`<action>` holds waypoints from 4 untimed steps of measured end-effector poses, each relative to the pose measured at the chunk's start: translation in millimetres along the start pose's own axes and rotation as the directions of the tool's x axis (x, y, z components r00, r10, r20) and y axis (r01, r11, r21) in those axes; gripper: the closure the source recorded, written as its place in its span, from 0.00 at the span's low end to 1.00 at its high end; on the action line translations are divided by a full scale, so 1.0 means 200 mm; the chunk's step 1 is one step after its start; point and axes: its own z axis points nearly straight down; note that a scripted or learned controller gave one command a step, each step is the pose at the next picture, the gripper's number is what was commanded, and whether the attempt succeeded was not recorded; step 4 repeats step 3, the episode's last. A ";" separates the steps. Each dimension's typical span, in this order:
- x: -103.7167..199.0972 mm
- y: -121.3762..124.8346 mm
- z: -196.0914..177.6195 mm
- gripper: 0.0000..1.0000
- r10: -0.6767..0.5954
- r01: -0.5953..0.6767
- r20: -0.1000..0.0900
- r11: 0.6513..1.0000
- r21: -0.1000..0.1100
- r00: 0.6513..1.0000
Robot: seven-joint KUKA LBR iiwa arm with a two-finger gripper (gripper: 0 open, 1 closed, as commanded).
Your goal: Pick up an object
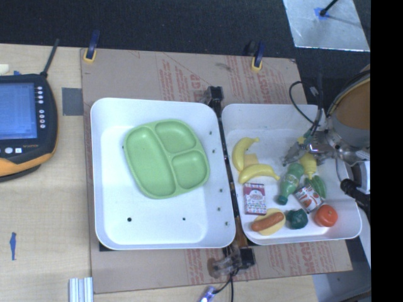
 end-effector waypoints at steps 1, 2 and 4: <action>-0.01 0.00 -0.06 1.00 -0.002 0.002 0.002 1.000 -0.001 1.000; 0.26 0.15 -0.01 1.00 -0.001 0.001 0.002 1.000 -0.005 1.000; 0.65 0.05 -0.51 1.00 -0.001 0.001 -0.001 1.000 -0.007 1.000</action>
